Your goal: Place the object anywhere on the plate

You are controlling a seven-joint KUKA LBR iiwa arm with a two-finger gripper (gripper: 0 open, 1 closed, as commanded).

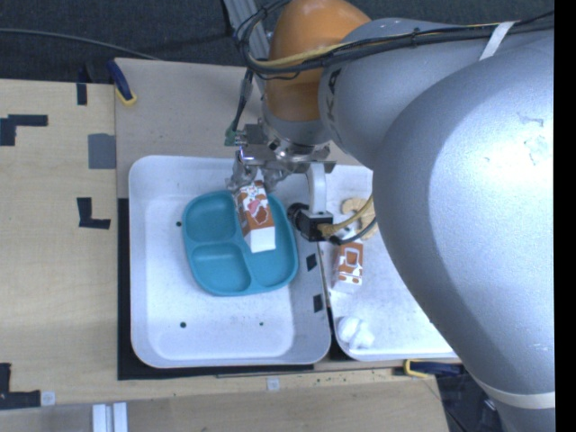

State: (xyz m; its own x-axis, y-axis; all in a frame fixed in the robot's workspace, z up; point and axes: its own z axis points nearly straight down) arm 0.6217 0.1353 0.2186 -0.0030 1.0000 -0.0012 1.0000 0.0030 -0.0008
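Two white bins sit side by side on the desk (54, 268); the left bin (153, 331) holds a blue divided plate (216, 259). A brown-and-white carton (256, 218), print unreadable, lies on the plate's 2 o'clock rim, the claw (255, 176) pinching its top. The right bin (396, 331) holds a similar packet (347, 266).

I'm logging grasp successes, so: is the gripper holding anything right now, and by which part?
It cannot be told. The gripper is directly above the upper end of the brown and white packet, over the blue plate.
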